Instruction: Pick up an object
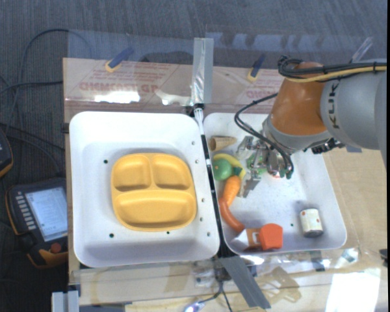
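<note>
Camera view: gripper [251, 172] low in right bin [325, 207], beside carrot [229, 194] and green fruit [221, 169]; finger state unclear, perhaps empty.

A: What's in the right bin [325, 194]?
B: Carrot [229, 203] lies along the left wall, orange, curved, tip pointing near. Green round fruit [221, 169] and a yellow piece [231, 160] touch its far end. Tan cone [222, 143] at far left.
A: Near side?
B: Orange block [268, 236] by the near wall; small white can [310, 221] right of it, apart.
</note>
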`<state>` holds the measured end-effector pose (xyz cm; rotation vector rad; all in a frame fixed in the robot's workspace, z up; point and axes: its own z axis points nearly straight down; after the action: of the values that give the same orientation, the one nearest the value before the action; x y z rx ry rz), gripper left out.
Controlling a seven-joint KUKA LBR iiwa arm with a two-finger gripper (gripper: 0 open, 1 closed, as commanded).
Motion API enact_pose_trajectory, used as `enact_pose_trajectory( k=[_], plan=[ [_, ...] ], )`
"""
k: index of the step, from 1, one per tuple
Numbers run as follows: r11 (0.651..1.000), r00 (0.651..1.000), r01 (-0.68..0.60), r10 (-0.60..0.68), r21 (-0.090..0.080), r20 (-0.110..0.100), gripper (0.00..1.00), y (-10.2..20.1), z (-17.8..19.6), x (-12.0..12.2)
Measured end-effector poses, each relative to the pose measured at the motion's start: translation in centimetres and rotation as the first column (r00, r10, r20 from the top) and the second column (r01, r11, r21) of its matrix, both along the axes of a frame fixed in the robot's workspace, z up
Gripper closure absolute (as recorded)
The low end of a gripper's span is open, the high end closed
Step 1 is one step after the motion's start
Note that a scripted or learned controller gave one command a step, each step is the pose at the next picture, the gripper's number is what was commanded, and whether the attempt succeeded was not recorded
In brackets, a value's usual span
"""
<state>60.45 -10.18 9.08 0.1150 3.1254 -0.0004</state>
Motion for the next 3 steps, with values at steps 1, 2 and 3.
enact_pose_trajectory(
  k=[1,2,3],
  plan=[
    [0.999,0.999,-0.050,0.050,-0.006,-0.003,0.00,0.4,0.0,0.8],
    [1.000,1.000,-0.029,0.029,-0.004,0.004,0.00,0.2,0.0,-0.5],
    [0.995,0.995,-0.103,0.103,-0.004,-0.001,0.00,-0.1,0.0,-0.2]
  ],
)
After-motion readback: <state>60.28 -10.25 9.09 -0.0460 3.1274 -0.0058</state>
